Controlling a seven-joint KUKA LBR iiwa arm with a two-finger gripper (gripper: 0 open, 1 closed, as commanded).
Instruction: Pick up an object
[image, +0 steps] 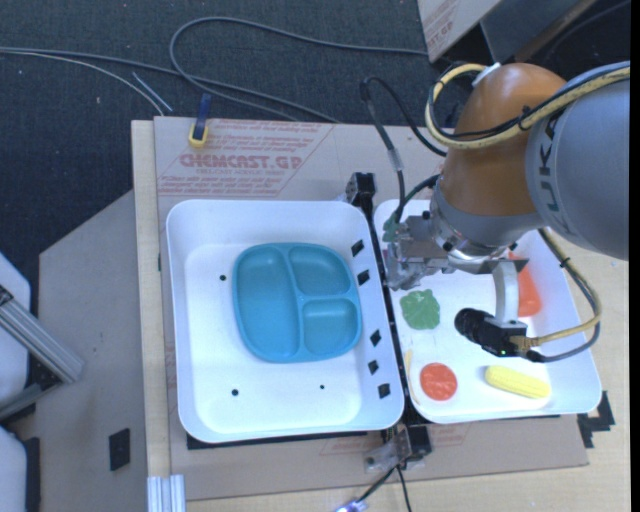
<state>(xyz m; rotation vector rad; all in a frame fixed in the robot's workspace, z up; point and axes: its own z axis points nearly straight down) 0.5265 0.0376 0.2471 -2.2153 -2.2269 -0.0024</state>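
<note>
Overhead, you see two white bins side by side on the table (250, 150), which is topped with a printed cardboard sheet. Left bin (190, 300), centre-left of the frame: a blue divided plate (297, 300) lies flat in its middle, three compartments up.

Right bin (580, 385), centre-right: the arm (510, 140) comes in from the upper right, its orange band over the bin's upper half. The tool (405, 262) hangs low at the bin's upper left corner, close to the divider between the bins. You cannot tell from this angle whether it is open or closed; nothing is visibly held in it.

Candidate objects, all in the right bin:
- green lumpy object (421, 309), just below the tool, near the bin's left wall.
- red round object (438, 381), lower left of the bin.
- yellow oblong object (517, 381), lower right, lying flat.
- orange-red object (527, 293), right side, partly hidden behind a white part of the arm.

A black fitting (485, 330) with a cable sits between the green and yellow objects.
</note>
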